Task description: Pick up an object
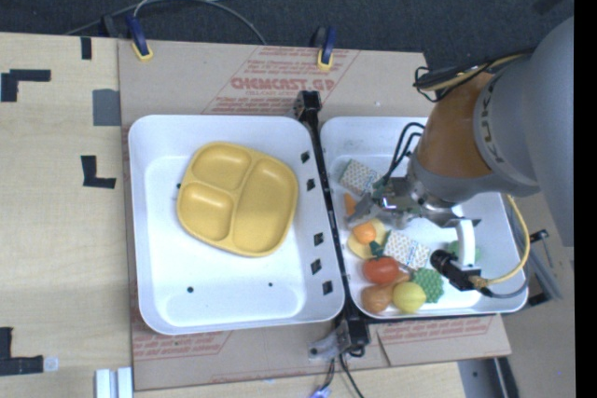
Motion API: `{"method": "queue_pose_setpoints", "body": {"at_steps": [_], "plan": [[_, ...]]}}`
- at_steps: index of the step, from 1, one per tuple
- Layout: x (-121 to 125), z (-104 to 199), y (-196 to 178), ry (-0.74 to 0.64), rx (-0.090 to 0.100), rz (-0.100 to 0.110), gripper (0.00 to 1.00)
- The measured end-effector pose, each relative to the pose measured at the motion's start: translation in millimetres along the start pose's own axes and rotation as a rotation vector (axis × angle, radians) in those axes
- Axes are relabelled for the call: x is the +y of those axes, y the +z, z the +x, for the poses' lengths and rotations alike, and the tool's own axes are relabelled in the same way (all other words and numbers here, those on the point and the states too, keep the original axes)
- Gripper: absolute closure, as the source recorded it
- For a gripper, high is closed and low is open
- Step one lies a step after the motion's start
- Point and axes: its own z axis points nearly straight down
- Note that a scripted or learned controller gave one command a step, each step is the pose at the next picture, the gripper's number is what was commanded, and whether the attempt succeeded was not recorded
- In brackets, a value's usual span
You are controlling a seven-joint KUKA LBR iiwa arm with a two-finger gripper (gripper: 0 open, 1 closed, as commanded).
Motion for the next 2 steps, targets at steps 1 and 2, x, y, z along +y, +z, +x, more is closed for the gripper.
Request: {"method": "queue_pose_setpoints", "body": {"at_steps": [1, 2], "plan": [[-23.4, -0.1, 4.6, 0.0, 0.0, -0.002, 0.0], [-22.3, 0.8, -5.8, 0.0, 0.001, -0.005, 1.0]]}}
